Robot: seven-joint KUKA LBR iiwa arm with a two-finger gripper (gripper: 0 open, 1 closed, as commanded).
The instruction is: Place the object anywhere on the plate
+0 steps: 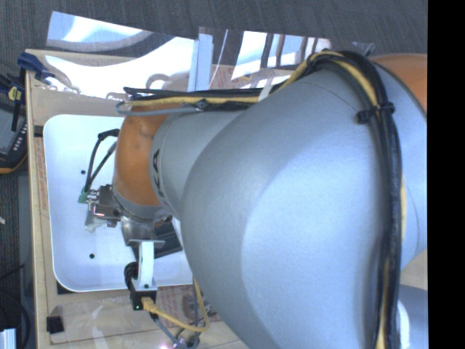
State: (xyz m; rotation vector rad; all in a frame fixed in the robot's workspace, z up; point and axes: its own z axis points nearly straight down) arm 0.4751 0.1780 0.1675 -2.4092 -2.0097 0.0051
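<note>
The grey arm [305, 209] covers the middle and right of the camera view and hides the right bin. Its orange band [136, 158] hangs over the left white bin [62, 195]. Below the band, the gripper [99, 209] sits low over the bin's left-middle floor, with a small green board and black cables on its side. Two tiny dark specks [92, 255] lie on the bin floor near it. A dark flat piece [166, 240] shows just under the wrist, and I cannot tell what it is.
A black device [10, 133] and a blue-handled tool [33, 65] lie outside the bin at the left. A clear panel [109, 38] stands along the back. Yellow and black cables [174, 318] and a small black block [54, 324] sit on the bench's front strip.
</note>
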